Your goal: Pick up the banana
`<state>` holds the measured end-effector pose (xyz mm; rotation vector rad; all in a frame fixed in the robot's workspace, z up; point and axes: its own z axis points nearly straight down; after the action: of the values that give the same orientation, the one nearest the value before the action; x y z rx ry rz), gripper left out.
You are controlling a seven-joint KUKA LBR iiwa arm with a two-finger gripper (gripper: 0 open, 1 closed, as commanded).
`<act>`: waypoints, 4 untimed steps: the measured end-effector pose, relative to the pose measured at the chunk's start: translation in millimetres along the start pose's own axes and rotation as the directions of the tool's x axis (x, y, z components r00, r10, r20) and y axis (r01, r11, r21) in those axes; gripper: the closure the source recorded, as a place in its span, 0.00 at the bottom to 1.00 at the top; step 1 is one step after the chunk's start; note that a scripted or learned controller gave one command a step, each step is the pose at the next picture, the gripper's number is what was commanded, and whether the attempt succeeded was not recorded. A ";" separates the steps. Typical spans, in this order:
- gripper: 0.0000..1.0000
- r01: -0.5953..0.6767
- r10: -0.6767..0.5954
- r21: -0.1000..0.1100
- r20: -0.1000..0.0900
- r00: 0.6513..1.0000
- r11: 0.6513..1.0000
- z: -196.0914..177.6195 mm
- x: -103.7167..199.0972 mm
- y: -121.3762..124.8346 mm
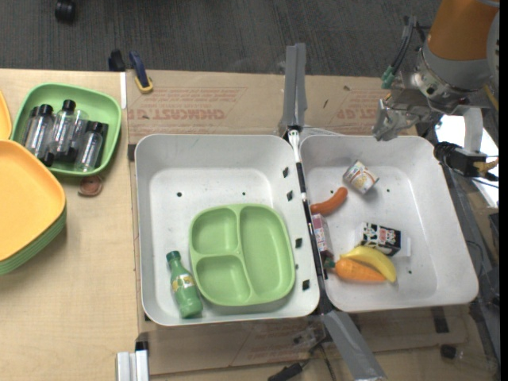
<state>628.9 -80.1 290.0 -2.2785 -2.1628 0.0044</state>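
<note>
Far left, a stack of orange plates point(24, 205) runs off the frame edge, so the count is unclear, and above it a green tray point(67, 129) carries four small dark-capped bottles point(63, 133) whose labels are too small to read. On the cardboard sheet point(206, 105) behind the bins there is printing, upside down and mirrored from here, not legible with any confidence. Into the left bin point(155, 173): one green divided plate point(240, 255) with three compartments, and just beside its lower left corner one green bottle point(183, 286) lying with its yellow-green label unreadable. Across the divider, the right bin point(429, 173) holds one small can point(360, 176) lying tilted, one orange-red sausage-shaped item point(329, 201), a slim pink-labelled tube point(319, 235) against the left wall, and one black-and-white carton point(382, 237) with print too fine to make out. There is the banana point(375, 260), near the bin's front, touching one orange carrot-like piece point(359, 271) that lies just in front of it. Up at the back right corner, the gripper point(390, 121) hangs over the bin rim, well apart from the banana; whether its claw is spread or pressed together I cannot tell.
</note>
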 end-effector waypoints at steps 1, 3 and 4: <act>1.00 -0.033 0.033 0.001 0.000 0.999 0.999 48.4 -1.0 29.8; 1.00 -0.044 0.044 0.001 -0.001 0.999 0.999 37.5 -71.4 -104.2; 1.00 -0.314 0.314 0.001 0.000 0.949 0.949 25.0 -115.4 -138.0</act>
<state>485.0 -188.2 265.5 -2.5930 -1.7721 0.0049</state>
